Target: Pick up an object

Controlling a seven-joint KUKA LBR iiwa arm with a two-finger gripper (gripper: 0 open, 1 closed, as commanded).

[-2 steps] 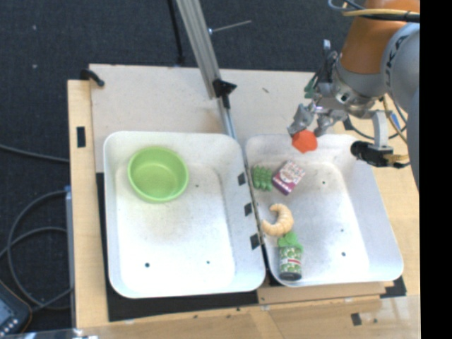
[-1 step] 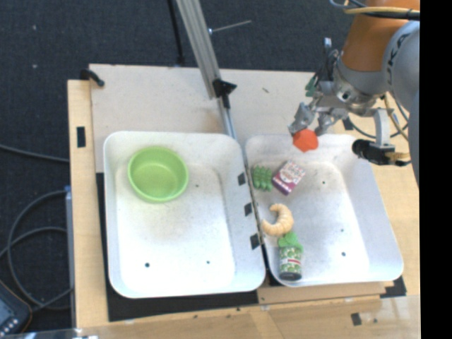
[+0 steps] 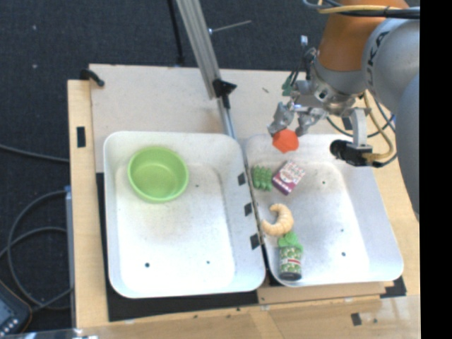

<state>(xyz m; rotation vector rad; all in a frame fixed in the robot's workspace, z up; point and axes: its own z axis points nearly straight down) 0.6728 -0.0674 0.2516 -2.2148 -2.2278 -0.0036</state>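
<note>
Green-capped bottle (image 3: 290, 258) lies at right bin (image 3: 367, 224) front edge, croissant (image 3: 278, 219) just behind. Gripper (image 3: 291, 126) above far rim, jaws pinching orange object (image 3: 285, 141).

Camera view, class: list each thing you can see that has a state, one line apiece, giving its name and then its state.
gripper: raised above the far edge of the right bin, an orange object between its fingers
orange object: held, off the bin floor
green bowl: upright in the left bin
purple packet: lying tilted in the right bin
croissant: lying flat
green bottle: on its side
</note>
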